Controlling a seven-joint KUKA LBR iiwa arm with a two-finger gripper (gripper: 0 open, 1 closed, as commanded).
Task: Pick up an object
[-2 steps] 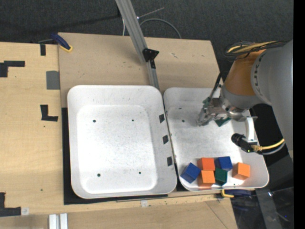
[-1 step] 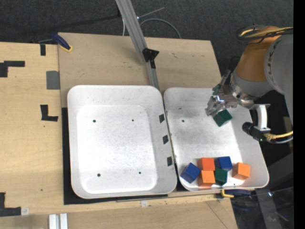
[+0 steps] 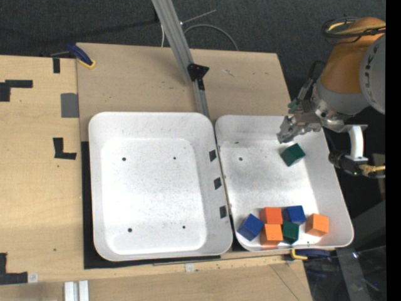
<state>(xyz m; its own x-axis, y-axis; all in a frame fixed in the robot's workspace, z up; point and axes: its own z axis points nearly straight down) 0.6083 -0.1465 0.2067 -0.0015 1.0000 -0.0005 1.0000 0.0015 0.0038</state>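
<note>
My gripper [image 3: 287, 134] hangs over the far right part of the right bin [image 3: 263, 168]. A dark green block [image 3: 292, 154] sits tilted directly below the gripper's tip, touching it or very nearly so. Whether the block is gripped or resting on the bin floor cannot be made out. Several more blocks cluster at the near edge of the same bin: a blue block [image 3: 250, 226], an orange block [image 3: 273, 215], a second blue block [image 3: 294, 214], another orange block [image 3: 319, 224], a third orange block [image 3: 272, 232] and a green block [image 3: 290, 231].
The left bin [image 3: 150, 184] lies beside the right one, their rims meeting in the middle. A slanted metal pole [image 3: 178, 39] rises behind the bins. The grey and orange arm [image 3: 351, 74] comes in from the right over the bench edge.
</note>
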